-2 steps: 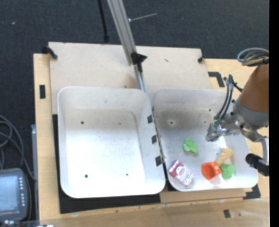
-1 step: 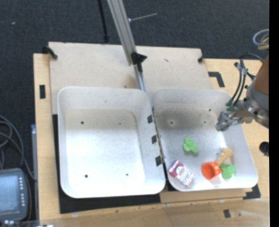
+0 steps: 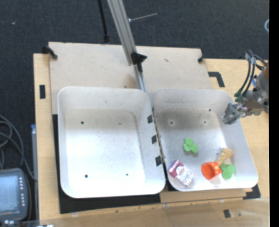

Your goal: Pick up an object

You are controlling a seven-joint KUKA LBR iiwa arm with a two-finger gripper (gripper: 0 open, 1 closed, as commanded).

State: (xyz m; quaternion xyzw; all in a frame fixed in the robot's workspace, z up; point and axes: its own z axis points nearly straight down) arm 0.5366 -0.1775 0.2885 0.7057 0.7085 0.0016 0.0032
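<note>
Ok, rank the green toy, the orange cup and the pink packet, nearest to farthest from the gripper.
From the gripper, at the right bin's far right rim:
1. Green toy, mid bin.
2. Orange cup, near the front rim.
3. Pink packet, front left corner.

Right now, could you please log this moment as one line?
end effector: over right white bin edge | small green toy: in bin | nothing lifted

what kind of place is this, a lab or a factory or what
Most likely a robotics lab bench set up for grasping trials. Two shallow white bins sit side by side on a wooden bench, small toys such as a green piece lie in the right one, and a gripper reaches in.
</note>
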